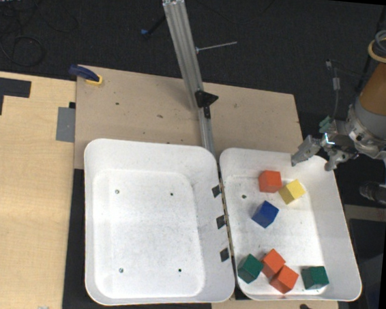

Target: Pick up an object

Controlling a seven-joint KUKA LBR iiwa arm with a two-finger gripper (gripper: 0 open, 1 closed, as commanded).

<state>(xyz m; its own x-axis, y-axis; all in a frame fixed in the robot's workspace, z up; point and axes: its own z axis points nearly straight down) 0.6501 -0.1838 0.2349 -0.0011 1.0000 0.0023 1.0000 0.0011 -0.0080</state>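
A wooden bench (149, 111) seen from above carries two shallow white bins side by side. The left bin (103, 158) holds no blocks. The right bin (340, 221) holds seven small blocks: an orange block (269, 181) touching a yellow block (293, 191) near the far end, a blue block (265, 214) just below them, and at the near end two green blocks (250, 267) (314, 277) flanking two orange ones (273, 262) (285, 279). The tool (318, 155) hovers over the bin's far right corner, fingers spread apart, gripping nothing.
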